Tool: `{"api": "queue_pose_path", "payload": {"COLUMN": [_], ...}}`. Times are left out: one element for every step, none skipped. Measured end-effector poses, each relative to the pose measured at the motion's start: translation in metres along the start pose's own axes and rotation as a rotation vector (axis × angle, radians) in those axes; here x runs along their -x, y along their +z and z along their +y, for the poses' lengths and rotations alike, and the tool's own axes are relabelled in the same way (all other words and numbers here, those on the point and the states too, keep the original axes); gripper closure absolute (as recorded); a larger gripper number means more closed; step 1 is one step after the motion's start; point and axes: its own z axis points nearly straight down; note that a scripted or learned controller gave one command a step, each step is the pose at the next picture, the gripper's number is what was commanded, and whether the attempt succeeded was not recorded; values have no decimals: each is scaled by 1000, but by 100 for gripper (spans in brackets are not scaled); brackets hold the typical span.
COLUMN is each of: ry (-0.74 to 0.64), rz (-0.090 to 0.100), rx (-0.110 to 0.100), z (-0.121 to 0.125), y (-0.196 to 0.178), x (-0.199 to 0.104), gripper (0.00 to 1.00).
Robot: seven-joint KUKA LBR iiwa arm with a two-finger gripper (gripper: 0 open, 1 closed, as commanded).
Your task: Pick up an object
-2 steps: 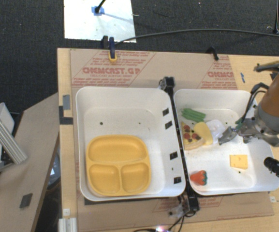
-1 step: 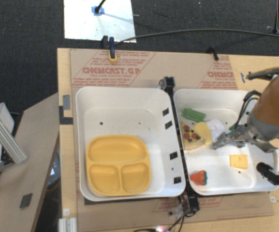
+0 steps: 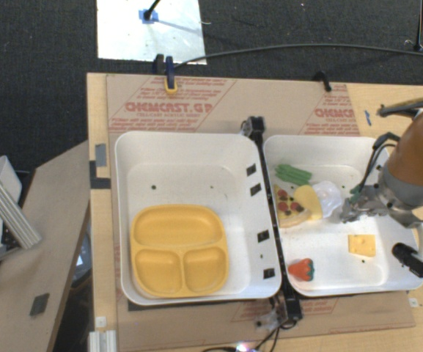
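The right bin (image 3: 328,147) holds several toy foods: a green pod (image 3: 293,173), a pizza slice (image 3: 290,207) with a yellow wedge (image 3: 310,199) against it, a crumpled clear wrapper (image 3: 330,193), a square cheese cracker (image 3: 362,245) and a red strawberry-like piece (image 3: 302,269). My gripper (image 3: 349,211) is low in this bin, just right of the wrapper and above-left of the cracker. The wrist hides its tips, and I see nothing held. The arm's orange band (image 3: 418,152) hangs over the bin's right side.
A yellow divided tray (image 3: 180,249) lies in the left bin (image 3: 189,149). The raised divider (image 3: 266,204) between the bins carries black clips. A dark fitting (image 3: 410,259) sits by the right bin's right rim. Cardboard (image 3: 196,105) lies under both bins.
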Motion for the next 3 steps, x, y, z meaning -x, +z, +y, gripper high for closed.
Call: {"api": "queue_pose_path", "payload": {"ry": [-3, -5, -4], "rz": [0, -1, 1], "rx": [1, 4, -1], "z": [3, 8, 9], "y": [-43, -102, -113], "x": [3, -6, -6], "gripper": [100, 100, 100]}}
